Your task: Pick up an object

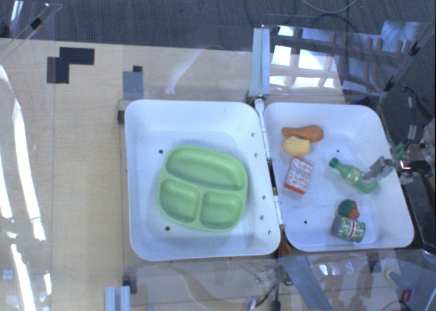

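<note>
Camera view: end effector (379, 167) beside the green bottle (351, 174) (grip state unclear); approach step, next needing a centred closing.

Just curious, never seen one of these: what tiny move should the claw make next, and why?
Probably ease a little lower over the green bottle in the right bin: the claw sits right at the bottle's end, and nothing shows between its fingers yet.

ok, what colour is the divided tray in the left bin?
Light green, three compartments. The divided tray shows clearly in the camera view, lying flat in the left bin.
</note>
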{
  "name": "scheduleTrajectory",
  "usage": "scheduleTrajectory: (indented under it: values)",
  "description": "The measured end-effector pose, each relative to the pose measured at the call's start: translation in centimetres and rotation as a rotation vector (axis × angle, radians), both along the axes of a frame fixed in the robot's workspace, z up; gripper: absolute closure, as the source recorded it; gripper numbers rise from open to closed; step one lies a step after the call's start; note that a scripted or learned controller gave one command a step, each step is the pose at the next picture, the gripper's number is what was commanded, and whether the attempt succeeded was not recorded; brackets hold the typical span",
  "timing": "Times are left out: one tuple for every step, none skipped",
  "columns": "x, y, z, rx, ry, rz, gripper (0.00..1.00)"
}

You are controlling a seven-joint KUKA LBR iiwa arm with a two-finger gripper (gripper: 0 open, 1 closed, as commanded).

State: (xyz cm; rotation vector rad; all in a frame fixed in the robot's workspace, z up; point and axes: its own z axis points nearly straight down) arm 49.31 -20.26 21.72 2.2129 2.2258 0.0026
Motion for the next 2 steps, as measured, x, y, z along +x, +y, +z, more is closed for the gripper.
scheduleTrajectory:
  values:
    - [3.8,-0.2,-12.1,-0.001,-0.003,0.116,0.0]
    - [4.1,-0.2,-11.0,-0.003,-0.009,0.117,1.0]
